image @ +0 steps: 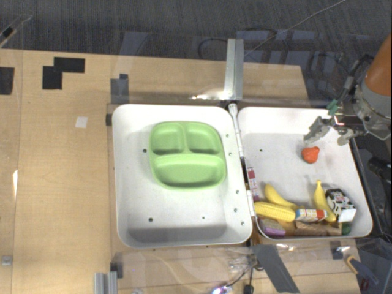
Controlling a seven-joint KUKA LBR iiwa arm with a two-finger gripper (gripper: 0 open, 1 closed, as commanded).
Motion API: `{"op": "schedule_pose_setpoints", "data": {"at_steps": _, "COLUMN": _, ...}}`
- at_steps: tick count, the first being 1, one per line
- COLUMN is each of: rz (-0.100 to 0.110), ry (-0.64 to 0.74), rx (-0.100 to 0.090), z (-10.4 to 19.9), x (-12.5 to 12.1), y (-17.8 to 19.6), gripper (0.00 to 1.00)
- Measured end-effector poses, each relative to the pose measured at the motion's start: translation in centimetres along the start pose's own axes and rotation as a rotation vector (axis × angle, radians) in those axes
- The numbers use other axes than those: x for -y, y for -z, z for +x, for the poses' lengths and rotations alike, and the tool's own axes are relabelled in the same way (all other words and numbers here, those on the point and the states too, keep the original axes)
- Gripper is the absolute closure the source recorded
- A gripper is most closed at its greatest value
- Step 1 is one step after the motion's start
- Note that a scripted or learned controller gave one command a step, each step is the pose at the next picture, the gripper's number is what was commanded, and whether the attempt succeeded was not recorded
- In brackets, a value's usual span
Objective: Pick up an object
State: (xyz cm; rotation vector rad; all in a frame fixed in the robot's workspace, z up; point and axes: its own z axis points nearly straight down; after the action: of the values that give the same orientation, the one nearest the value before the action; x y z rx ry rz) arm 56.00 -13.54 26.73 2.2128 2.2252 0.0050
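The hand [329, 130] hangs spread and empty over the right bin [288, 130], just above the orange strawberry [311, 154]. This looks like the approach; next it should drop and close. Two bananas [277, 197], one corn cob [274, 211], one green tray [185, 153] in the left bin [131, 182].

Two shallow white bins are seen side by side on a wooden bench [55, 182]. In the left bin [131, 182] a green divided tray [185, 153] is placed. In the right bin [275, 133] a small red-orange object [311, 154] lies alone, while two bananas [278, 197] [322, 199], a corn cob [274, 211] and small packages are gathered along the near wall. The gripper [331, 131] is positioned with fingers spread just above the red-orange object, not touching it.
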Motion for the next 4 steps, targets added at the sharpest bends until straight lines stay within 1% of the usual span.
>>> {"op": "schedule_pose_setpoints", "data": {"at_steps": 1, "rz": 0.002, "ry": -0.172, "rx": 0.000, "z": -1.0, "x": 0.8, "y": -9.3, "gripper": 0.00}}
{"op": "schedule_pose_setpoints", "data": {"at_steps": 2, "rz": -0.010, "ry": -0.189, "rx": 0.001, "z": -3.6, "x": 2.9, "y": -17.7, "gripper": 0.00}}
{"op": "schedule_pose_setpoints", "data": {"at_steps": 3, "rz": -0.013, "ry": -0.002, "rx": 0.003, "z": -5.4, "x": 4.6, "y": -17.6, "gripper": 0.00}}
{"op": "schedule_pose_setpoints", "data": {"at_steps": 4, "rz": -0.018, "ry": 0.001, "rx": 0.000, "z": -5.2, "x": 4.4, "y": -16.4, "gripper": 1.00}}
